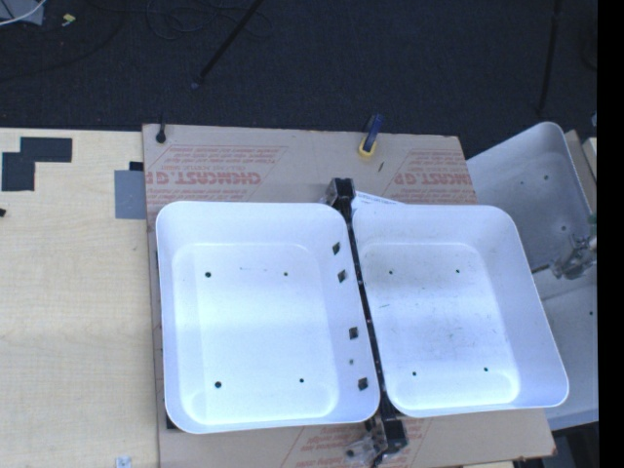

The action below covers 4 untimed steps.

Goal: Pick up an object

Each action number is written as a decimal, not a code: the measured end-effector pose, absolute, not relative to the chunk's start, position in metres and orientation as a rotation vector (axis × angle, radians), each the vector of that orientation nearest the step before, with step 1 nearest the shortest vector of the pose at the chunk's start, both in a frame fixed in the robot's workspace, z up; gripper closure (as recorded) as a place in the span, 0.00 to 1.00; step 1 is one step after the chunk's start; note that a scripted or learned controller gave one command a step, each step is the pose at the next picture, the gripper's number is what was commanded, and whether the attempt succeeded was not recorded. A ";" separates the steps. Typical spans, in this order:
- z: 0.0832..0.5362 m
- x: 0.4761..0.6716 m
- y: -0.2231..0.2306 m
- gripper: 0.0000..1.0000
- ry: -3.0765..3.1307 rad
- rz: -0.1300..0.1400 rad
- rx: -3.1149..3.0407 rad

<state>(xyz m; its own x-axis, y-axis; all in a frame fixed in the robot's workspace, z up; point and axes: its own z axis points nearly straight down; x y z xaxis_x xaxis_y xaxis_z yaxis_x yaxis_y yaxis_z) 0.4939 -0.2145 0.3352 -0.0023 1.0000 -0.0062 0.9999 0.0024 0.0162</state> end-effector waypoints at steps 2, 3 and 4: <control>0.542 0.497 -0.214 1.00 2.219 0.003 2.216; 0.350 0.490 -0.154 1.00 2.238 -0.013 2.229; 0.472 0.499 -0.153 1.00 2.217 0.008 2.212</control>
